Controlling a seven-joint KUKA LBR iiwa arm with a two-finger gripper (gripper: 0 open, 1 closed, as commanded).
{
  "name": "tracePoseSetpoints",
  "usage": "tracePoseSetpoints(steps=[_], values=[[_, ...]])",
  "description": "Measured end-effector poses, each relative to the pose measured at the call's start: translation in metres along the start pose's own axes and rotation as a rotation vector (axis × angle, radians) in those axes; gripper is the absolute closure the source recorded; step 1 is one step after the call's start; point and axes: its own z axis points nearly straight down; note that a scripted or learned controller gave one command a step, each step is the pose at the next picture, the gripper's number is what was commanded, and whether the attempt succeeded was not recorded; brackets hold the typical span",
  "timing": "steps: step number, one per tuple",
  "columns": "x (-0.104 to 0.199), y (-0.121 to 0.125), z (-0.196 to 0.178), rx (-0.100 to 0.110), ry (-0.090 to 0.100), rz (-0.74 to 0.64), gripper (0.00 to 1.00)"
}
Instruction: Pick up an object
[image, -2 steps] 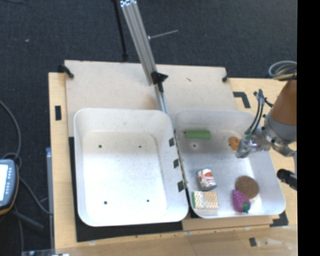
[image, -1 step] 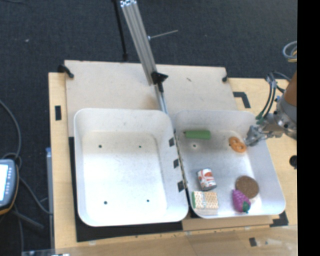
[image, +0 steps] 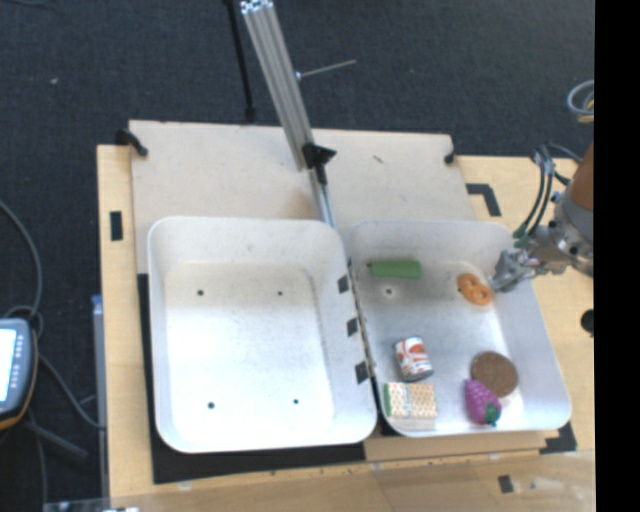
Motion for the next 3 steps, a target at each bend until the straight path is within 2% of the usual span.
tracePoseSetpoints(steps=[1, 2, 3], values=[[0.050, 0.003, 0.008, 0.002, 0.001, 0.001, 1.00], [0.106, 0.014, -0.002, -0.001, 0.003, -0.002, 1.00], [0.150, 0.009, -0.006, 0.001, 0.003, -0.001, 1.00]])
